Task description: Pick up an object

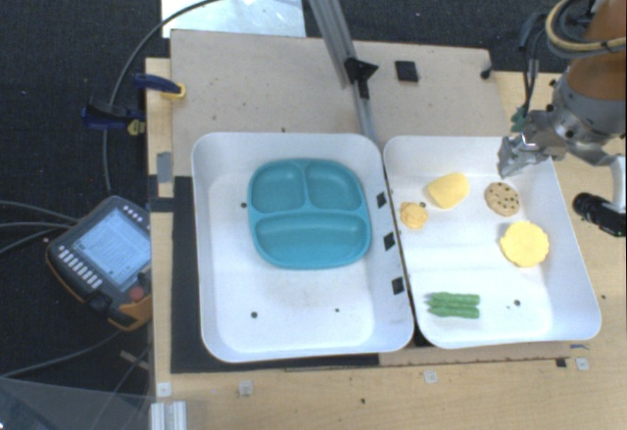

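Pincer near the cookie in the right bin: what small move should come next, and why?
Probably a short shift toward the camera and down onto the cookie. The pincer hovers at the right bin's far edge, just beyond the cookie, with nothing visibly held. The cookie is the nearest item and lies apart from the yellow pieces, so it looks the easiest pick.

A tan bench (294,90) sits on dark carpeted floor (69,7). Cables (118,115) trail across the floor, and a handheld control pendant (103,257) lies there.

Bright, even light; slight softness
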`<action>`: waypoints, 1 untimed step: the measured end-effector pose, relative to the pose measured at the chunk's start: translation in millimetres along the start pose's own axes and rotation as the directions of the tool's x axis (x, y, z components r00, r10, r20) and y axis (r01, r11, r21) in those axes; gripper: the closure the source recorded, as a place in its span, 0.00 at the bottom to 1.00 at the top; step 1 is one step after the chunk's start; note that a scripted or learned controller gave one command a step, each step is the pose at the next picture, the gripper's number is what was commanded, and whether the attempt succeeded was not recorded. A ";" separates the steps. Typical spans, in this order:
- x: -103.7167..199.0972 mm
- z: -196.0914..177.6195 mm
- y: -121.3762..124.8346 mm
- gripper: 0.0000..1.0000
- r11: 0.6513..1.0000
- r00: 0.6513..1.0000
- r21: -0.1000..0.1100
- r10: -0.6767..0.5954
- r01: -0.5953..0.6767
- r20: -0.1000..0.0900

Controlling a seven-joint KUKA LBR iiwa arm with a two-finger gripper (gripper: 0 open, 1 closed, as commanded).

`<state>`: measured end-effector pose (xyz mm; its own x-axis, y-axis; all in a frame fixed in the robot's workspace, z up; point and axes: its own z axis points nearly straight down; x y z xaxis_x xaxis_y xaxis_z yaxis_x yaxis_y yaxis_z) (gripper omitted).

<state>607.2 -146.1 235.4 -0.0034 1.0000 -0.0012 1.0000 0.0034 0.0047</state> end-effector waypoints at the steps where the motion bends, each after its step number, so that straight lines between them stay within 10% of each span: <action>1: 0.1 -30.2 1.0 1.00 1.000 1.000 0.002 -0.001 0.001 -0.001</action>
<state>608.1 -146.0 265.6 -0.0044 1.0000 -0.0003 1.0000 0.0044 0.0031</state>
